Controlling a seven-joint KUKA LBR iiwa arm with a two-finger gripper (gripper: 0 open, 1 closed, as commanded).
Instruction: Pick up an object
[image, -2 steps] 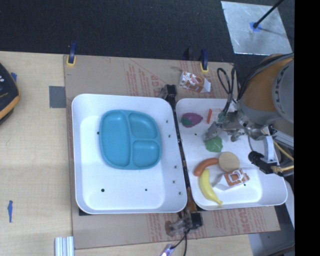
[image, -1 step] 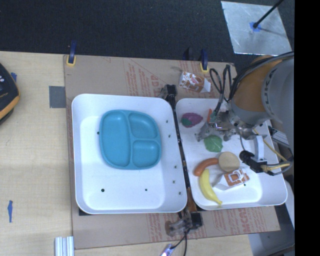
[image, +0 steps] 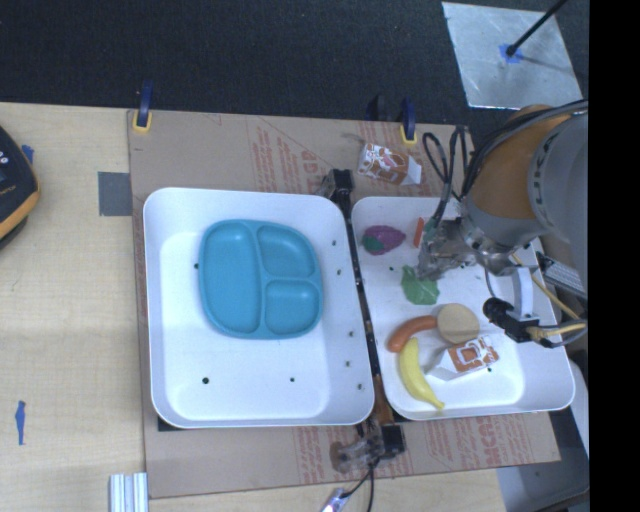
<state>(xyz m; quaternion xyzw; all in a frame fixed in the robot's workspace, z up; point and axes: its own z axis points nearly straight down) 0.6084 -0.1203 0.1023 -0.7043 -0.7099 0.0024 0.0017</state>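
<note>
In the right bin (image: 540, 395) lie a green toy (image: 420, 287), a purple toy (image: 382, 238), a tan round piece (image: 458, 322), an orange-red sausage shape (image: 408, 332), a yellow banana (image: 415, 377) and a small printed packet (image: 470, 356). My gripper (image: 432, 262) hangs just above the green toy's upper edge, its tips pointing down at the toy. The arm's grey and orange body covers the bin's far right corner. A small red piece (image: 420, 232) peeks out beside the gripper.
The left bin (image: 170, 300) holds a blue divided plate (image: 262, 278). A snack packet (image: 388, 164) lies on the cardboard behind the right bin. Black cables loop above the wrist. A yellow-black device (image: 12, 190) sits at the far left edge.
</note>
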